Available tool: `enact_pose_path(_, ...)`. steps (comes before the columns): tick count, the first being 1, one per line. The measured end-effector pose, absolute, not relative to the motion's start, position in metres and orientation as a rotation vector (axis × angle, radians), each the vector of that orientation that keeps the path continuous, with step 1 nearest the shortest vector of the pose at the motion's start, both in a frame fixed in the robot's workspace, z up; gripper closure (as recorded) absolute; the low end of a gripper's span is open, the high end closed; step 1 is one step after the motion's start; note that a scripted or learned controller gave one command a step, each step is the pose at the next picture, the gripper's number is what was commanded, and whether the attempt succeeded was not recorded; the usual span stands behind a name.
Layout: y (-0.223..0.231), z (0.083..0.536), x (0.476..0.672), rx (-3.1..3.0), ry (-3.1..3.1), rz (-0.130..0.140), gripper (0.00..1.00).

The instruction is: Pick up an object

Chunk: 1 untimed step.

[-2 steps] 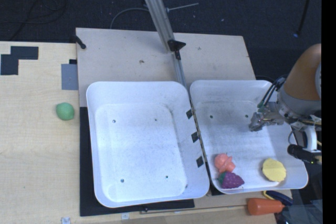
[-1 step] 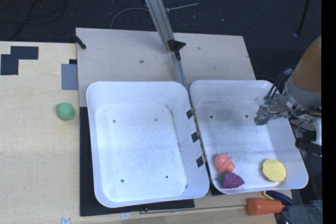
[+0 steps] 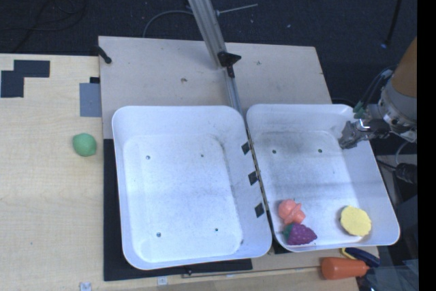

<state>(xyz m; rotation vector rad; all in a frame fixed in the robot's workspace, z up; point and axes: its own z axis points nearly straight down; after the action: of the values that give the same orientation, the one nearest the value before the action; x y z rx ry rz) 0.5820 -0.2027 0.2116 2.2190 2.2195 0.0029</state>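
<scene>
In the right bin (image 3: pixel 320 126), three small toys lie near the front edge: an orange-pink piece (image 3: pixel 291 210), a purple grape-like piece (image 3: pixel 300 234) just in front of it, and a yellow round piece (image 3: pixel 355 221) at the front right corner. My gripper (image 3: pixel 353 133) hangs at the bin's right rim, toward the back, well away from all three toys. Nothing shows between its fingers.
The left bin (image 3: pixel 178 180) stands beside the right one. A green ball (image 3: pixel 84 144) rests on the wooden bench at the left. An orange object (image 3: pixel 344 268) lies in front of the right bin. A metal rail (image 3: pixel 208 17) slants up behind the bins.
</scene>
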Motion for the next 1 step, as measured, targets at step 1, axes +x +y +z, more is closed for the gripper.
enact_pose_path(1,-0.2032,0.2641,0.5826,2.219,2.218,0.003,1.00)
